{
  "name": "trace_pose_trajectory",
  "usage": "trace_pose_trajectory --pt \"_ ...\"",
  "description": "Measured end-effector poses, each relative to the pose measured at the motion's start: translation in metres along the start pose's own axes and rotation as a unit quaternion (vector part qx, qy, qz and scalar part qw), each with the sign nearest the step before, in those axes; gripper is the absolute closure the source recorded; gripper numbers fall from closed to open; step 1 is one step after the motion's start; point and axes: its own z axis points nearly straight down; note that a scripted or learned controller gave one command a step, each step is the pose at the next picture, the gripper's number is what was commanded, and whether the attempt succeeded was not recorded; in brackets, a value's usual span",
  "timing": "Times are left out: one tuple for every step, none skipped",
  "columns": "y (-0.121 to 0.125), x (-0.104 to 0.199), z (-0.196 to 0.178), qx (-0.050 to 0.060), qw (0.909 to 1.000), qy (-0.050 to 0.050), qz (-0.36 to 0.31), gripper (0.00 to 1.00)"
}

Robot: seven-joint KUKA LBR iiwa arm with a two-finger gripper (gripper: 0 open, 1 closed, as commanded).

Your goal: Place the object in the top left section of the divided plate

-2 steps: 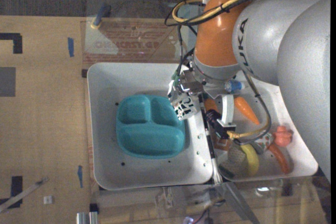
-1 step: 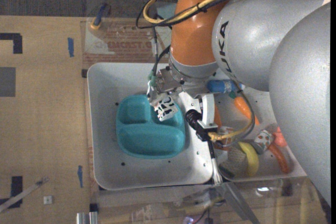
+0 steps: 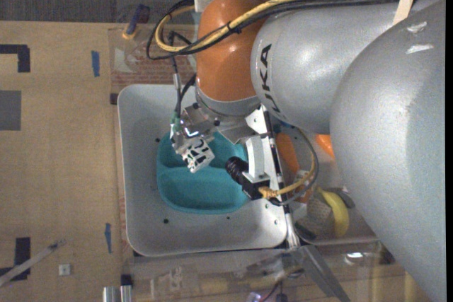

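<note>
On the counter, a white bin holds the teal divided plate, glossy with raised ridges. Over the plate's far edge hangs the hand; its grip cannot be told. A yellow object lies to the right.

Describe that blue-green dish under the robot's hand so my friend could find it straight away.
Start with the big grey arm with the orange band reaching in from the right. Below its gripper is a shallow white bin, and in that bin lies the divided plate. It is teal with raised ridges splitting it into sections, the one strongly coloured thing against the bin's white floor.
</note>
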Motion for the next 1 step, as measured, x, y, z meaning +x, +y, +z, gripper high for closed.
trace_pose_trajectory --pt "0.0002 -0.0003 -0.0004 0.000 1.0000 0.000 0.000 0.00"
